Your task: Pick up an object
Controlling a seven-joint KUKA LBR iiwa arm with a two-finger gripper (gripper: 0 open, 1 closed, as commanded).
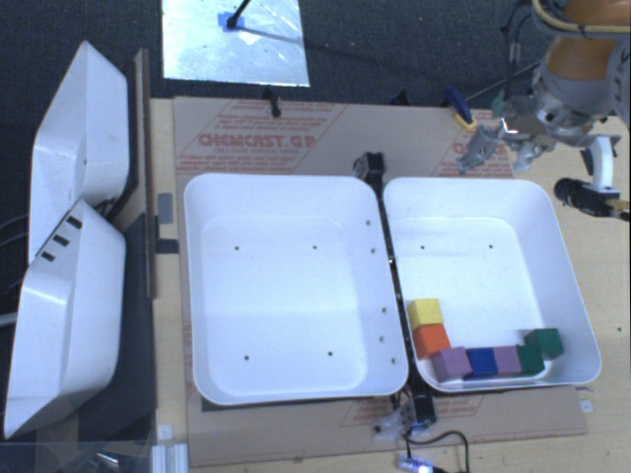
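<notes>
Bright even overhead light, glare on white bins (286,190), soft shadows, slight overall blur

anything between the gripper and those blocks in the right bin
Nothing visible does. The gripper hangs above the far rim of the right bin, and bare bin floor lies between it and the blocks. They crowd the near edge: yellow block, orange block, then purple, blue and green in a touching row.

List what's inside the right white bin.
The right white bin holds small blocks along its near edge: yellow, orange, purple, blue, lilac, green. Anything beneath them is covered.
</notes>
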